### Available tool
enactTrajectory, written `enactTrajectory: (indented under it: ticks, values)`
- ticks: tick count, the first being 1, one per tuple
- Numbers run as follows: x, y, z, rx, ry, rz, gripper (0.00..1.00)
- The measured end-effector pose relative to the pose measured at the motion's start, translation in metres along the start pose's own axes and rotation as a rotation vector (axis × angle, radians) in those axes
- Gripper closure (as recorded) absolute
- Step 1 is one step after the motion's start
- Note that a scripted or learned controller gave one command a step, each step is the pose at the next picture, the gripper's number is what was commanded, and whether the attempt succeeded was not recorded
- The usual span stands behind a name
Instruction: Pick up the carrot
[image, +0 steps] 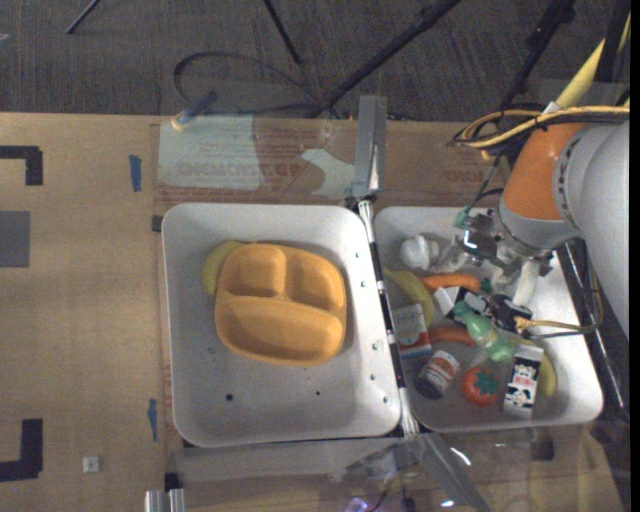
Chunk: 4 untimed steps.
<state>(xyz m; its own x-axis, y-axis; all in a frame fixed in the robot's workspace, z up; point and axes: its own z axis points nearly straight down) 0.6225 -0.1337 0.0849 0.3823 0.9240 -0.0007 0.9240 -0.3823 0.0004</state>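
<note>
the arm (603, 190) is a thick, rounded tube with a smooth pale grey shell. a glossy orange band (535, 185) wraps it above the wrist. a yellow cable (500, 125) loops past the band, with thin black leads beside it. the pincer (490, 255) is a cluster of small silvery and dark metal parts.

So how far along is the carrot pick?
Nothing looks done yet: the carrot lies in the right bin among other items. In hand: the gripper is close beside it. Left: grasping and lifting it.
</note>
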Motion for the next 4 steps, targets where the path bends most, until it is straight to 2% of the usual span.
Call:
enactTrajectory:
  ticks: [1, 2, 3, 4]
  values:
    - [-0.016, 0.055, -0.08, 0.001, -0.001, -0.094, 0.0]
    - [-0.004, 0.051, -0.151, 0.0, -0.001, -0.176, 0.0]
    - [-0.008, -0.026, -0.035, 0.008, -0.001, -0.075, 0.0]
    - [0.019, 0.04, -0.01, 0.004, 0.0, -0.201, 0.0]
